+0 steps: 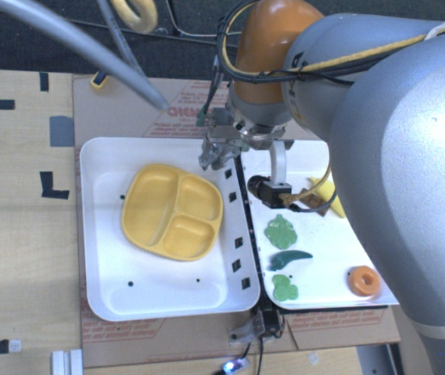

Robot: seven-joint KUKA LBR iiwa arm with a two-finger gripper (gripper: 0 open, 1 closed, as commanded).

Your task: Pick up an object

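The hand (224, 148) is hanging at upper centre, above the wall between the bins, apparently lining up a pick; whether it is spread I cannot tell. The yellow tray (173, 211) is lying at centre left.

This is a robotics lab. A large grey industrial arm (394, 131) with exposed cables reaches over a wooden tabletop (11, 209) marked with black tape pieces. Two white bins (97, 209) sit on cardboard, holding a yellow divided plate (173, 211) and plastic toy food (281, 231).
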